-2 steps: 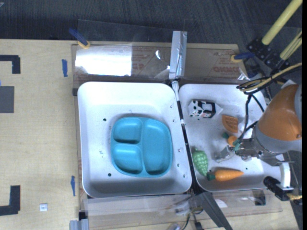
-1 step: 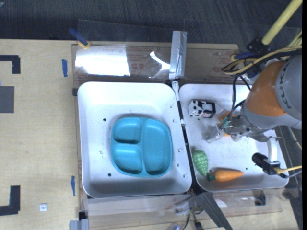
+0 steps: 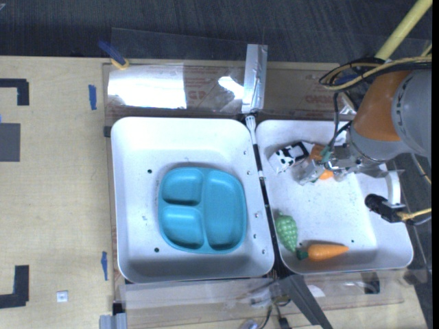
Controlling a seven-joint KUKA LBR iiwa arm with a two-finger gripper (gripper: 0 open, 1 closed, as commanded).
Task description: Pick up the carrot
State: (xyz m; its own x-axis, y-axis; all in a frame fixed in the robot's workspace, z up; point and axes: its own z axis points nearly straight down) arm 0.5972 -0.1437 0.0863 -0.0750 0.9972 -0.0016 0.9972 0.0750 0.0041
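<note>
Needs a move away from the far end of the right shallow white bin (image 3: 394, 242), where the two-finger jaws (image 3: 317, 172) hang (apart or together, cannot tell), toward the orange toy carrot (image 3: 326, 251) lying flat along the near wall.

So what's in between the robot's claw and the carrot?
Just bare white bin floor. In the camera view the gripper hangs near the right bin's far side, and the carrot lies by its near wall, beside a green toy.
</note>
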